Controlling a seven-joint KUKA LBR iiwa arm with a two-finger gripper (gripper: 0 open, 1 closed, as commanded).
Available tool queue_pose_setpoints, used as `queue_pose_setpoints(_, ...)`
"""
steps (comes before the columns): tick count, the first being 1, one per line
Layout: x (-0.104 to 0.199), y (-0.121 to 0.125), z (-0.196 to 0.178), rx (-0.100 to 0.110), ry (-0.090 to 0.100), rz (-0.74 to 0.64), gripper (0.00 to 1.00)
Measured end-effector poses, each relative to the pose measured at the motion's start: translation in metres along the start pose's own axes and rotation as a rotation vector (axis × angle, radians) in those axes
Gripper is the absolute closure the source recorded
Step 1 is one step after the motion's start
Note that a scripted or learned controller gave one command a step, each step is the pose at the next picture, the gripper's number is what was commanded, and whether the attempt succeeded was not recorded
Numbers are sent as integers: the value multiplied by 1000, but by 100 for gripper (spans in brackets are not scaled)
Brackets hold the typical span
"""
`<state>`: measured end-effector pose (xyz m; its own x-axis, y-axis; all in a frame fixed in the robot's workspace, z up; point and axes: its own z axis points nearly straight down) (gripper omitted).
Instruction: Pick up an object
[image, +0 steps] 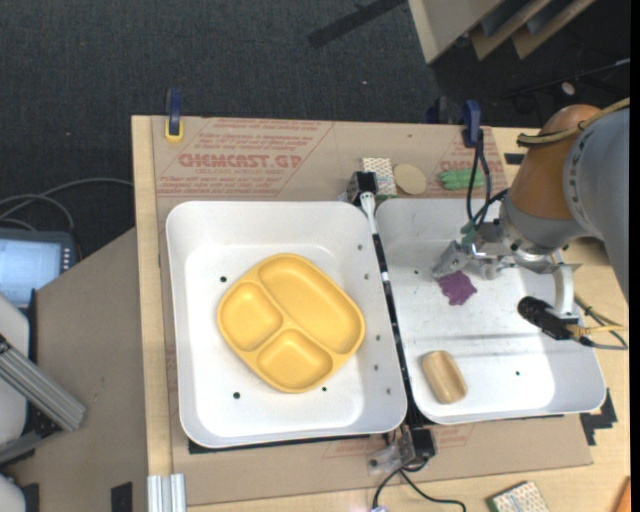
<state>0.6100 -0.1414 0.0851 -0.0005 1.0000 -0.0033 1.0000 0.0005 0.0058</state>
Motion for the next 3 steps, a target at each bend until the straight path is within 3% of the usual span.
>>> queue_pose_setpoints(1,-55,-62,0,11,3,7,0)
queue_pose_setpoints(2,42,-33,0,4,5,-7,0)
queue_pose_setpoints(3,34,2,0,1,1,-1,0)
